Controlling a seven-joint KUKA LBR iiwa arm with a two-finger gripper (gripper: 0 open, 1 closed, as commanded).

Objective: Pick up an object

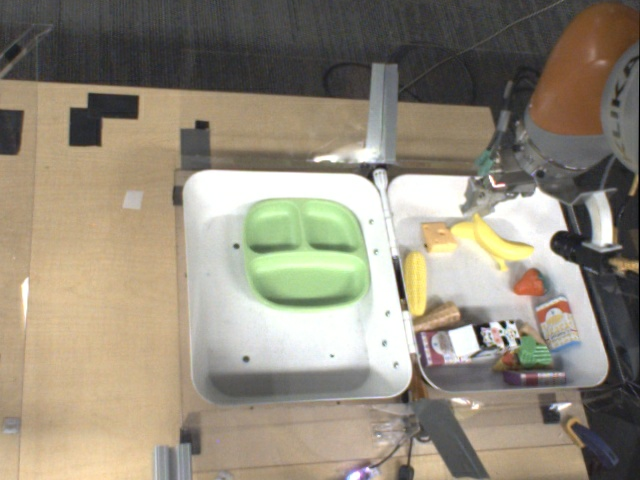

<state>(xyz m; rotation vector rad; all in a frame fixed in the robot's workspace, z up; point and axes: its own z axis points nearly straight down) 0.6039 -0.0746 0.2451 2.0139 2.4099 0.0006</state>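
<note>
- Up at the right of the frame, the grey arm with its orange band (590, 43) reaches in over the far edge of the right bin (590, 363).
- Its end effector (488, 190) hangs just above the upper end of the banana (492, 241); whether it is spread or pressed together I cannot tell, and nothing shows between its tips.
- That banana lies in the upper middle of the right bin, just right of a tan block (438, 237).
- Lower left in that bin an ear of corn (415, 281) lies along the wall, with a brown piece (437, 317) below it.
- A red strawberry (530, 284) sits toward the right side, with a small bottle (557, 325) just below it.
- Along the near wall lie a dark carton (465, 343), a green item (532, 350) and a purple marker (530, 376), packed close together.
- At frame centre, the left bin (215, 358) holds a green divided tray (305, 251).
- Both bins rest on the wooden counter (90, 288).
</note>
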